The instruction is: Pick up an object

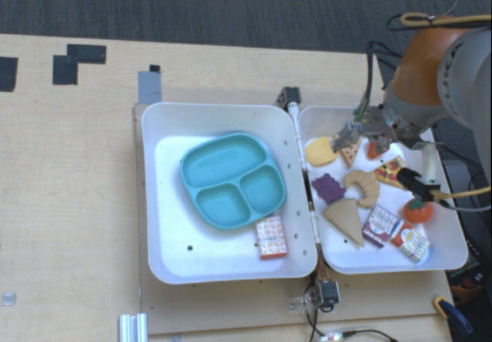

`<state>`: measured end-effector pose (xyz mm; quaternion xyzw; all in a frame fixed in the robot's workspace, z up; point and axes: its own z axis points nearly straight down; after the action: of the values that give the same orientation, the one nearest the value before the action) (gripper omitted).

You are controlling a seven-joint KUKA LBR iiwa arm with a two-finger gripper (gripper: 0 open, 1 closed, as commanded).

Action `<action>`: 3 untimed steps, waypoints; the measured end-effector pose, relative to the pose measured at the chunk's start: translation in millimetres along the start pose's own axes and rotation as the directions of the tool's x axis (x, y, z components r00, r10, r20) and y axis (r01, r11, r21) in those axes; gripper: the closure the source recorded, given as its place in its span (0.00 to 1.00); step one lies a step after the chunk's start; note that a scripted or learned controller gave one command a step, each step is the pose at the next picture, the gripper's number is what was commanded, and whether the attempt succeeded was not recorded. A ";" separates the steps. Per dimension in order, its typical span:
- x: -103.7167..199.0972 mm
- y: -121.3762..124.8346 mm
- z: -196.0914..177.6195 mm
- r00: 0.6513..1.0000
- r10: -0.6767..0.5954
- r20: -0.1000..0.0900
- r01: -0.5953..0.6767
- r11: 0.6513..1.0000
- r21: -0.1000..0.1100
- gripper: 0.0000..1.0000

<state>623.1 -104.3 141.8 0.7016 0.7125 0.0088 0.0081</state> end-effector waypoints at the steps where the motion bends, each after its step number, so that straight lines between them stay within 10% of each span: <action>1: 19.9 -41.1 52.9 1.000 0.015 0.002 -0.015 1.000 0.015 0.00; 2: 21.0 -38.6 41.0 1.000 0.013 0.001 -0.013 1.000 0.009 1.00; 3: 21.1 -38.7 41.0 1.000 0.013 0.001 -0.013 1.000 0.009 0.00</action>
<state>585.0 -83.8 99.9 0.7061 0.7081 0.0053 0.0051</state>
